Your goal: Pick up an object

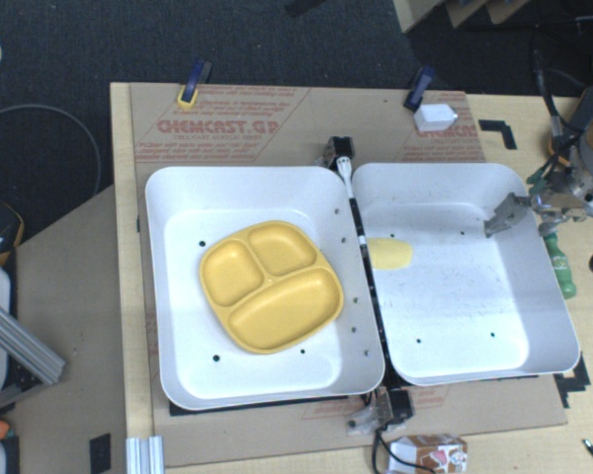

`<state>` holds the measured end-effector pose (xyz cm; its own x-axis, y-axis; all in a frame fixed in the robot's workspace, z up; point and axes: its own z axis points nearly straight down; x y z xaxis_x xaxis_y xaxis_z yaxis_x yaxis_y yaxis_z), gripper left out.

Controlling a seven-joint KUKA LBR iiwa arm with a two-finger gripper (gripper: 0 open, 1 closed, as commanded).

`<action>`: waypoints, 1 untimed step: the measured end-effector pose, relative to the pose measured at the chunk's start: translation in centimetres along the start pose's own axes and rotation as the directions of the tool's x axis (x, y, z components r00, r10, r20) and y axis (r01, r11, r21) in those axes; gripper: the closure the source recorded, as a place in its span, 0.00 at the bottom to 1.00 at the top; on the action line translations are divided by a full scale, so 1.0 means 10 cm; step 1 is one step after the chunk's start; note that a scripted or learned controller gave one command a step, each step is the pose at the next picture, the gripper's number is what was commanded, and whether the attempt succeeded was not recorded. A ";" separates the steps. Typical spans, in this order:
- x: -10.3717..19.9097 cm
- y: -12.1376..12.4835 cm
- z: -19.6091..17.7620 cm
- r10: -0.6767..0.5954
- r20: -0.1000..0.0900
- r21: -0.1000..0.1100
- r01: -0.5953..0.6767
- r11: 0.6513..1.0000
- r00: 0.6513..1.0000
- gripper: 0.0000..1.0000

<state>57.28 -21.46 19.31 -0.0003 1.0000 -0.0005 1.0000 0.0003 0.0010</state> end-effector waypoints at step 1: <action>0.65 -0.97 -0.50 -0.002 -0.005 0.005 0.002 1.000 1.000 0.00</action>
<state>47.57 -15.00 24.27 -0.0026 1.0000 0.0050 1.0000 0.0026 -0.0037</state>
